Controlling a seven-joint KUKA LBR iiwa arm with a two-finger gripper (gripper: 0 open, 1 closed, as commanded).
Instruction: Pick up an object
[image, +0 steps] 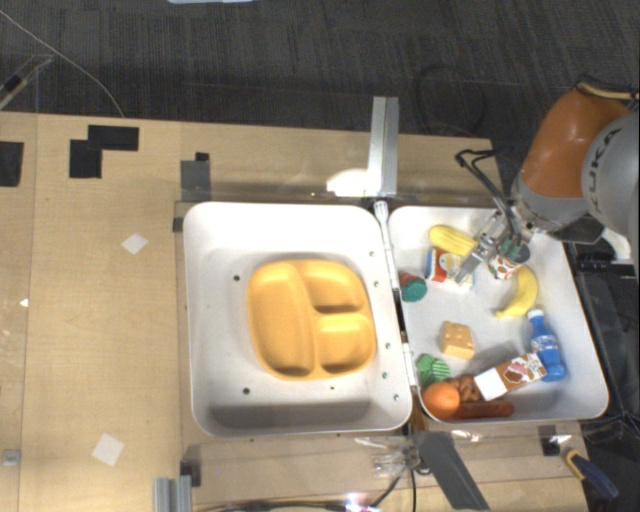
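No object is seen lifted yet: the claw (487, 250), its spread not discernible, is lowered at twelve o'clock of the right bin (590, 370), beside a corn cob (450, 239) and banana (520, 293).

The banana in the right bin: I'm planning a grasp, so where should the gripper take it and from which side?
Probably the banana at its mid-curve, from straight above, fingers closing across its narrow width; it lies flat with bare bin floor on both sides.
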